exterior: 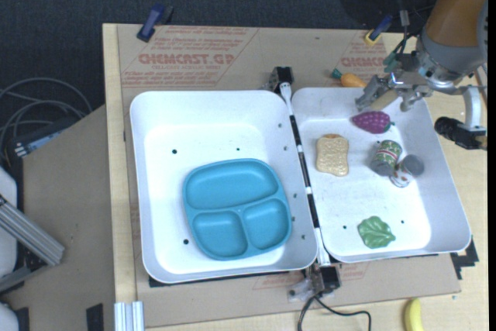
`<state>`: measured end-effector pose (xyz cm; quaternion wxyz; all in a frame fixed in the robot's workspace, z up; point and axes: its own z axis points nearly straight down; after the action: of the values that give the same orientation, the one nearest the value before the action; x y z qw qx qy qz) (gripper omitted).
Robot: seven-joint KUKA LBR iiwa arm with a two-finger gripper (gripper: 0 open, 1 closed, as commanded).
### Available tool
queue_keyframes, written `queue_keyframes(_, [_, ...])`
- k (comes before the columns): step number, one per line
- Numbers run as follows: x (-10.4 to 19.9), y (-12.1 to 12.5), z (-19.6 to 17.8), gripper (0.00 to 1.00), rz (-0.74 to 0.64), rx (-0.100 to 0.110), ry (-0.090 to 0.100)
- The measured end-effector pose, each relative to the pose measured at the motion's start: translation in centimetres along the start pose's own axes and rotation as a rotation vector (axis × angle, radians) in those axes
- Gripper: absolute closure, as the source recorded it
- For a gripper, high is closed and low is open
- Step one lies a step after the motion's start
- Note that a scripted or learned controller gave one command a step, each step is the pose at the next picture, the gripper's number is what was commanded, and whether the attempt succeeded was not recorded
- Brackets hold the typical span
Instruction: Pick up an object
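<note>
While the two-finger gripper (390,87) hovers with its fingers spread wide and nothing between them, the purple toy grape bunch (371,120) lies just below it in the right white bin (442,205). It looks light, bumpy and probably slippery; pinching across its narrow middle seems best.

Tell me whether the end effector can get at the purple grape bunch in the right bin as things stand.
Probably yes. The end effector hangs over the bin's far edge, just above the purple grape bunch, with nothing between them. The can and cracker lie apart from it, nearer the camera.
</note>
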<state>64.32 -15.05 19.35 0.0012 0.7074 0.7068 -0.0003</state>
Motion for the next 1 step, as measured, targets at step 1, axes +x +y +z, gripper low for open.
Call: queue_keyframes(1, [-6.62, 1.39, 9.19, 0.00, -0.001, 0.004, 0.004])
